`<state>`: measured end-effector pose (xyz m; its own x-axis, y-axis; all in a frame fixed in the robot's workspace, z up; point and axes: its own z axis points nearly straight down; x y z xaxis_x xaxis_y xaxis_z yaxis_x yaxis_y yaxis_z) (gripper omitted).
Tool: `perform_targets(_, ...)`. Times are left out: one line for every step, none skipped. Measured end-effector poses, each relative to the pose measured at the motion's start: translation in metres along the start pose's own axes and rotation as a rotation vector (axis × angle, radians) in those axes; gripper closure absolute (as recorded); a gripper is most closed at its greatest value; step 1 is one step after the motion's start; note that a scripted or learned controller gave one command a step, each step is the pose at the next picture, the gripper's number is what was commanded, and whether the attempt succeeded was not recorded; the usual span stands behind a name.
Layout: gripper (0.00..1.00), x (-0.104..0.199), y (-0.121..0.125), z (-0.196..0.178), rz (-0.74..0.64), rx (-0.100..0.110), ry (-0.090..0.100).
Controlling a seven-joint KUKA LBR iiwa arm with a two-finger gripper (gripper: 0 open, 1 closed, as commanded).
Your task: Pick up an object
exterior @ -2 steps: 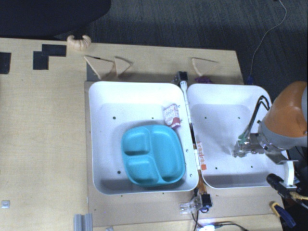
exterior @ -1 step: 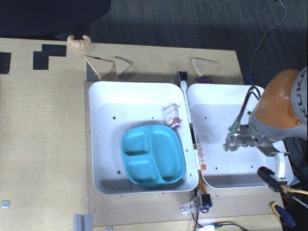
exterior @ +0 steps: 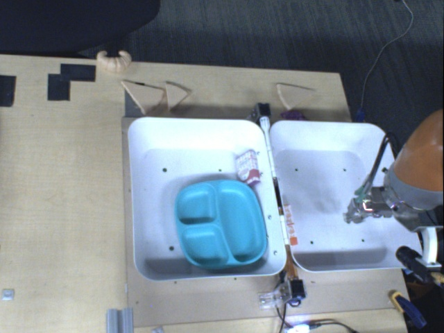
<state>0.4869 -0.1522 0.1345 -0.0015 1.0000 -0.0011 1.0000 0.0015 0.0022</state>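
Observation:
A blue divided plate (exterior: 220, 223) with three compartments lies in the left bin (exterior: 149, 186), toward its front right. A small white and red packet (exterior: 248, 166) rests just behind the plate, near the wall between the bins. My gripper (exterior: 359, 211) hangs over the right part of the right bin (exterior: 326, 144), far from both objects. The arm with its orange band (exterior: 424, 151) enters from the right edge. Nothing shows between the fingers.
The bins sit side by side on a light wooden bench (exterior: 62, 207). A small orange label (exterior: 289, 225) lies on the divider between the bins. Cables and a connector (exterior: 288, 293) sit at the front edge below the bins.

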Motion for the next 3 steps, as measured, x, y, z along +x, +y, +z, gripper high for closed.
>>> perform_targets(1.0, 0.09, 0.001, -0.062, -0.003, -0.002, 0.002)
perform_targets(1.0, 0.048, 0.012, -0.03, 0.0, 0.0, 0.001)
perform_targets(1.0, 0.029, 0.0, -0.004, -0.001, 0.0, 0.001)
